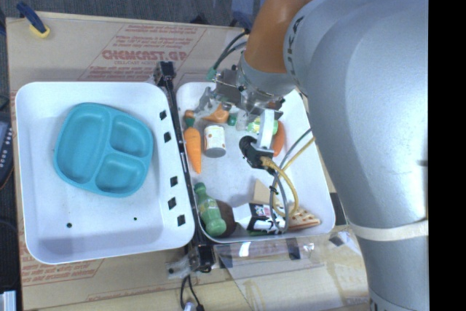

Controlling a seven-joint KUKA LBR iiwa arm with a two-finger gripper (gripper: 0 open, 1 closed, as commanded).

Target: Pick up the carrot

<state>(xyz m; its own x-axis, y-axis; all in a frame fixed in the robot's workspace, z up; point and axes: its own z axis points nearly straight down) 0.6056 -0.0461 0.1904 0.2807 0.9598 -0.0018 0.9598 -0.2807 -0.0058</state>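
Gripper [244,107] hangs low over the far end of the right bin [314,178]; spread or closed, I cannot tell, so I'd call this the approach, with nothing taken. The carrot [192,147] lies left of it along the bin's left wall, just beside a can [214,140]. Next comes a short shift left and a descent, with tight room between wall and can.

beside my bins i see a blue divided plate [103,149] in the nine o'clock one, a green bottle [209,212] at six o'clock in the other.
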